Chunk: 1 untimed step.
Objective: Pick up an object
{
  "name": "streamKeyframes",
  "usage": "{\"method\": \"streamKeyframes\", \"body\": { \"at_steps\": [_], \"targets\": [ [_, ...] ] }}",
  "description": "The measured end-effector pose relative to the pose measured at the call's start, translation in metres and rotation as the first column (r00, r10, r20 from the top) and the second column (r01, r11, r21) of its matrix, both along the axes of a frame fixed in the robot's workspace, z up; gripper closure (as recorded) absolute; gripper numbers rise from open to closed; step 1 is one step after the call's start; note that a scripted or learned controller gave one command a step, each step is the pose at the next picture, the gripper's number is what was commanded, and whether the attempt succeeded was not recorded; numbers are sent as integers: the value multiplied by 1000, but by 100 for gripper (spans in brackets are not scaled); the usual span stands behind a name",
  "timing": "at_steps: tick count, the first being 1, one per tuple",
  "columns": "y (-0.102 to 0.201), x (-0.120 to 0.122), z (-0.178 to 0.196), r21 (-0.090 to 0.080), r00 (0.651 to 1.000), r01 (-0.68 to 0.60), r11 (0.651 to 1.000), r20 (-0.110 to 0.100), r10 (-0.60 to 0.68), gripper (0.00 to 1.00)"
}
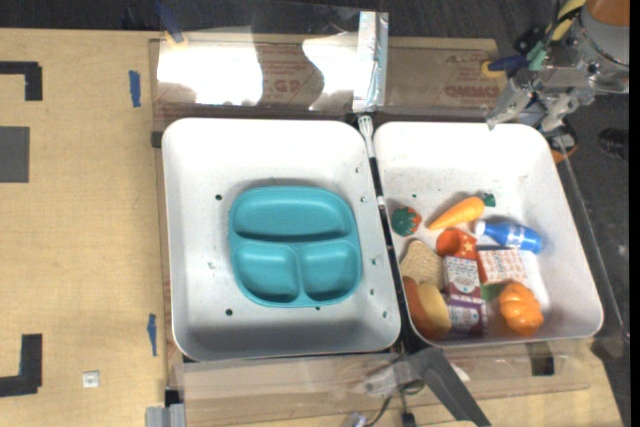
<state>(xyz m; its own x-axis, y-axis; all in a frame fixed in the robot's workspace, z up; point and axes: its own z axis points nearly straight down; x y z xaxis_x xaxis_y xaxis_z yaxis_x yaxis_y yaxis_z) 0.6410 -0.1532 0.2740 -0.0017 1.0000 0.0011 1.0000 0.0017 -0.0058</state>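
Along the near edge of the right bin (575, 215) a heap of small things is packed: an orange pumpkin-like piece (521, 307) at the near right corner, a carton (462, 287) beside it, a second printed pack (506, 265) just behind, and a brown rounded piece (428, 308) against the near left wall. A little farther in lie a carrot (458, 212), a blue bottle (510, 236) and a small green piece (405, 221) by the left wall. No single target is named by the task, so any of these may be taken.

In the left bin (190, 215) one teal tray (295, 244) with three compartments is set near the middle.

Beyond the far right corner of the right bin the gripper (540, 100) is seen, outside the rim and well apart from the heap. Whether its jaws are wide or narrow cannot be told, and nothing is seen held.

The step in hand is judged to be the approach. It would be done best if a piece at the heap's far edge, such as the carrot or bottle, were chosen, since room for fingers is left there; the descent should be made straight down, with walls avoided.

Counted: two bins, one tray, and at least seven small things, though some in the heap may be hidden.
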Motion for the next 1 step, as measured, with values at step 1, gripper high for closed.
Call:
{"method": "streamKeyframes", "body": {
  "at_steps": [1],
  "targets": [
    [-3,-25,-169,4,994,-108,994,-8,108,0]
  ]
}}
